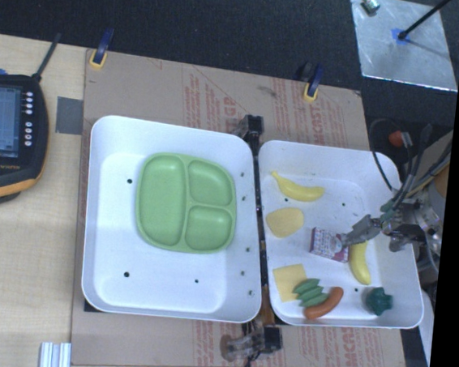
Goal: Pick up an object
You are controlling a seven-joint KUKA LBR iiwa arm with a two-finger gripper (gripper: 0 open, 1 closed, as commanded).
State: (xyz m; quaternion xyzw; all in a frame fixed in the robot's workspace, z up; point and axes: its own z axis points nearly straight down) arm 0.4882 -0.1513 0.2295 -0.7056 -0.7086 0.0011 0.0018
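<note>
Gripper (360,232) is being positioned with purple packet (324,244) at 8 o'clock and banana (360,262) at 6; jaw state cannot be told.

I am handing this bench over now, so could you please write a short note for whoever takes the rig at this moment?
Gripper: low in the right bin, beside the small purple packet and the second banana; whether it grips anything cannot be told.
Right bin also has a banana, a pale yellow round piece, a yellow slice, a green pod, a sausage and a dark green piece.
Left bin holds the green divided plate.
Done: nothing visibly lifted.
Left: grasp and lift one object.
</note>
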